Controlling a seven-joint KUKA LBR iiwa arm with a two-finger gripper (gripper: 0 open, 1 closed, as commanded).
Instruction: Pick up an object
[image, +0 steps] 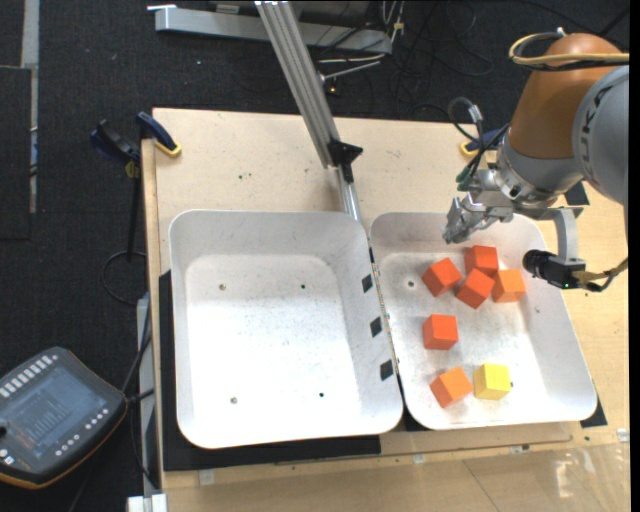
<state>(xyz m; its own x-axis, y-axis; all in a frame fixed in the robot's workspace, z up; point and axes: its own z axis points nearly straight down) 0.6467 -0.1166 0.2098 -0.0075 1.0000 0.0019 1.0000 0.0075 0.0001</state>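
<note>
- We saw a pale wooden table (260, 150) on a dark carpeted floor (80, 60), with cables trailing at the top.
- Two white bins sat side by side on it: the left bin (200, 250) and the right bin (560, 390).
- The right bin held seven blocks: four orange and red ones clustered near the far edge (478, 284), a red one (440, 331) in the middle, and an orange one (451, 386) touching a yellow one (492, 381) nearer us.
- The end effector (458, 231) hovered above the right bin's far edge, just beside the cluster; we could not tell its opening.
- A metal pole (305, 85) slanted between the bins, a handheld controller (55, 415) lay at lower left, and blue clamps (135, 140) gripped the table's left corner.
</note>
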